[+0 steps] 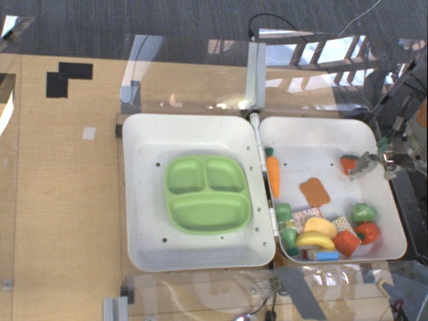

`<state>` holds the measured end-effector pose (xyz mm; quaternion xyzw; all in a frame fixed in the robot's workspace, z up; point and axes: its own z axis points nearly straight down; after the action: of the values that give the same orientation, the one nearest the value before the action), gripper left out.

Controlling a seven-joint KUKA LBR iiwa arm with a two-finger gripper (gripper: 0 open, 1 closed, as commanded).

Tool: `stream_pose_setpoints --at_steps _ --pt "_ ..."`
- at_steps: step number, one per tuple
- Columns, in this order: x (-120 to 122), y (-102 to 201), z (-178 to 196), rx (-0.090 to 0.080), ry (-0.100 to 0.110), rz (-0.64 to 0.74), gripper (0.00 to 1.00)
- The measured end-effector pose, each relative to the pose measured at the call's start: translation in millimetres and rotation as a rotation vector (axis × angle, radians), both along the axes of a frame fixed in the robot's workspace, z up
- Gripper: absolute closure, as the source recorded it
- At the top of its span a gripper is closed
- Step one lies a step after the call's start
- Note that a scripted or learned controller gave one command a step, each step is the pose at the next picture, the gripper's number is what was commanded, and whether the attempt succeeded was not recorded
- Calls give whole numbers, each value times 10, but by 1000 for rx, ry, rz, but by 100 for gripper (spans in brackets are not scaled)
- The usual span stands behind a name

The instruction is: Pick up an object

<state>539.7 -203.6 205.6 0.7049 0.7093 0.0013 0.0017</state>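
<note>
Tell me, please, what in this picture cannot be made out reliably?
- Hand, camera view: small and blurred at the right bin's edge; its fingers' state is unclear.
- Red item beside the hand: touching or apart cannot be told.
- Arm: cut off by the right edge.
- Toy pile in the bin's near corner: pieces overlap, and the blue one is mostly hidden under the banana.

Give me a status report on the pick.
Gripper low over right bin, far right side. Red toy right beside it, not gripped. Other toys piled near front wall.

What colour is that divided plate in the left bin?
Light green: the divided plate shows plainly in the camera view.
</note>
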Motion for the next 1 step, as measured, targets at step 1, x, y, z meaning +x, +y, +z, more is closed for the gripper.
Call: stream_pose_setpoints --at_steps 1 --pt "-341 1039 -617 2 2 -150 0"
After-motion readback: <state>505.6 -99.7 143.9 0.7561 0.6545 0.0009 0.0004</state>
